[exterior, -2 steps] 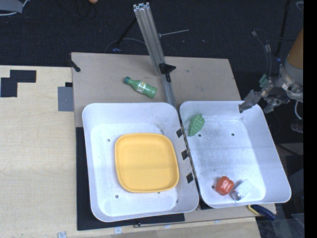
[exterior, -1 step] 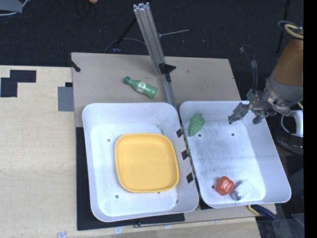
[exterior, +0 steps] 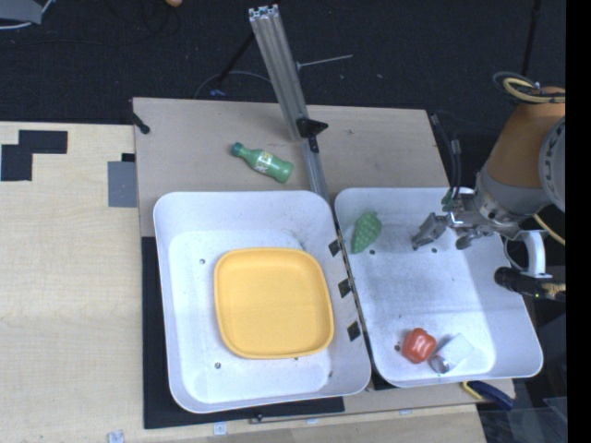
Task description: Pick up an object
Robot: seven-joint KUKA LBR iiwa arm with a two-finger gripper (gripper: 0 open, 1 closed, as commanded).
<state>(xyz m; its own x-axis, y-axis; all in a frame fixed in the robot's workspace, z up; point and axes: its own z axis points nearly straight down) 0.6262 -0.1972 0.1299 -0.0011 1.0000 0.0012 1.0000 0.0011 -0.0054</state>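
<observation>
My gripper (exterior: pixel 441 236) hangs over the upper right part of the right bin (exterior: pixel 517 340), open, with nothing between its fingers. A green leaf-shaped object (exterior: pixel 366 232) lies to its left, near the bin's upper left corner, apart from the gripper. A red object (exterior: pixel 417 344) rests near the bin's front edge, with a small clear and grey piece (exterior: pixel 451 354) just right of it. A yellow square plate (exterior: pixel 273 301) lies flat in the left bin (exterior: pixel 180 247).
A green bottle (exterior: pixel 262 161) lies on its side on the bench behind the left bin. A slanted metal rail (exterior: pixel 286 67) rises behind the divider between the bins. Black clips (exterior: pixel 343 287) sit along that divider.
</observation>
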